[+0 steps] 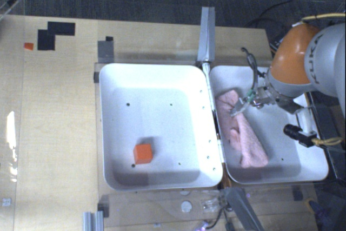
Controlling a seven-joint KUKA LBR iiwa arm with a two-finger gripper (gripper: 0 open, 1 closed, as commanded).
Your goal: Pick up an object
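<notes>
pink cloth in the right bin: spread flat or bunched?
Bunched. The pink cloth lies crumpled in a long, lumpy strip along the left side of the right bin, with folds visible.

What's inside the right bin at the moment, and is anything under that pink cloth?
The right bin holds a pink cloth lying lengthwise along its left side, with the gripper at the cloth's upper end. Whatever lies beneath the cloth is covered, so I cannot tell.

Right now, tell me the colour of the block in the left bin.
Orange block, seen in the camera view.
</notes>
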